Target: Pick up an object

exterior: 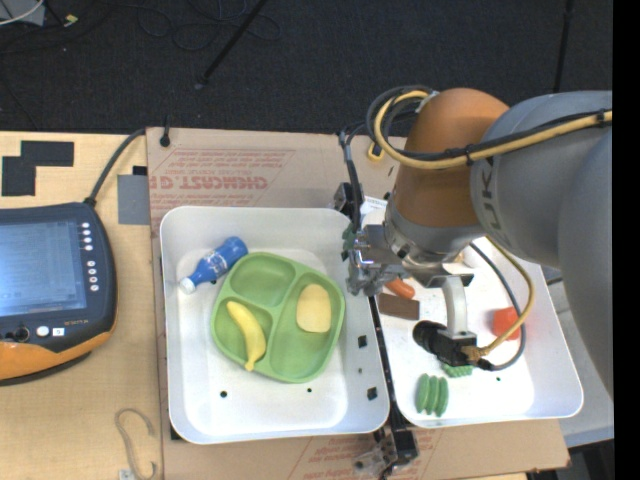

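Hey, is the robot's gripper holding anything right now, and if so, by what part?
Cannot be told. The gripper sits low over the rim between the two bins, beside a brown block, and the arm hides whether anything is gripped.

A tablet-like controller point(45, 278) with an orange underside sits at the frame's left edge, beside flattened cardboard point(235, 173) under both bins.

Grey arm point(550, 178), orange wrist band point(450, 133), yellow-black cables point(400, 108)
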You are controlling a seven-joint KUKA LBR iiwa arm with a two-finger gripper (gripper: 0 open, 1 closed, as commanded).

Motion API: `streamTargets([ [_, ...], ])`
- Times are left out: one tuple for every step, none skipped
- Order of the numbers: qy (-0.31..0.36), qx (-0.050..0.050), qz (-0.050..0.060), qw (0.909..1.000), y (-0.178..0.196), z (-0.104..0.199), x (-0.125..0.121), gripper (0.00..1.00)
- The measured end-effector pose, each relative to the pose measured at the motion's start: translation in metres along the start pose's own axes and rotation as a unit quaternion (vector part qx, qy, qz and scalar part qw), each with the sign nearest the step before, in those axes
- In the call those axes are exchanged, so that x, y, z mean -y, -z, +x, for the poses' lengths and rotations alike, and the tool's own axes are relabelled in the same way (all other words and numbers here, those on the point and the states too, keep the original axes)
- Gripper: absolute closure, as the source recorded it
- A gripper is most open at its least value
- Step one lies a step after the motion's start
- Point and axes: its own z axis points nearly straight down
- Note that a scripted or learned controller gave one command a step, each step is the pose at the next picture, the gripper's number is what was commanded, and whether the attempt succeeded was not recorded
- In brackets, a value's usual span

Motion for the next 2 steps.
streamTargets([
  [0.002,0.0,-0.002,1.0,0.0103,0.0171,0.0008,1.0],
  [0.002,0.0,-0.001,1.0,0.0136,0.012,-0.0037,1.0],
])
